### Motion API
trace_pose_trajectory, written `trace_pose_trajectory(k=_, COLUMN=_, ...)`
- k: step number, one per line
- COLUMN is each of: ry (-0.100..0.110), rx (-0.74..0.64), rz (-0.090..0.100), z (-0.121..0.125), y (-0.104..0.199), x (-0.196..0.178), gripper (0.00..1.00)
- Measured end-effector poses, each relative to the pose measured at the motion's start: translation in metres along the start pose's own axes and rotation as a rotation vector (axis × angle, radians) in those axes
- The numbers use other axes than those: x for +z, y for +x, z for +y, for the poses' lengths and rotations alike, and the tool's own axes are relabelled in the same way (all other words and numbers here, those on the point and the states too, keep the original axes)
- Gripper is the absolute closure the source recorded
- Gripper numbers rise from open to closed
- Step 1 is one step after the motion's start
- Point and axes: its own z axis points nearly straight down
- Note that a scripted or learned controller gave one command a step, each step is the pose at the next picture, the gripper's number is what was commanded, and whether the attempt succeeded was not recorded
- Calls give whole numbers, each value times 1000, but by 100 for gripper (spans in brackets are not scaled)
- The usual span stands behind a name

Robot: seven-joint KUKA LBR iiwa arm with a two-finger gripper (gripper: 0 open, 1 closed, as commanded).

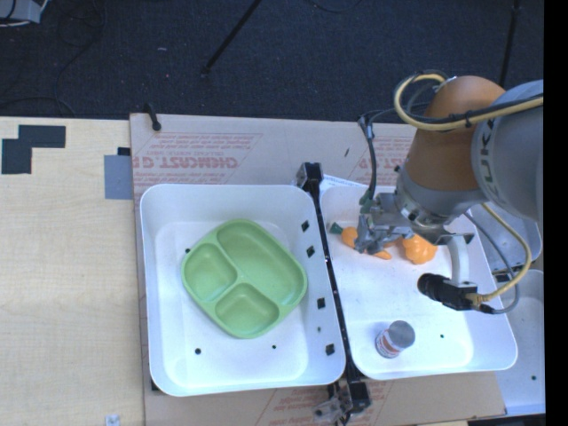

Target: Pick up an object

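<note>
A green divided plate (244, 278) lies in the left bin (169, 211), while in the right bin (497, 349) the gripper (371, 243), whether gripping I cannot tell, sits over orange pieces (417, 250), seemingly light and slippery, best pinched across their middle.

We see a pale wooden worktop (62, 264) with dark patches near its far left edge. On it lies a flat sheet of printed cardboard (213, 153), and on the cardboard two shallow white bins sit side by side, touching along their inner edges: the left bin (169, 353) and the right bin (484, 353).
</note>
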Motion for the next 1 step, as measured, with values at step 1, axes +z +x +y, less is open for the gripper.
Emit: trace_pose_trajectory(k=1, ry=1, rx=0, rz=-1, z=-17, y=58, x=1, gripper=100)
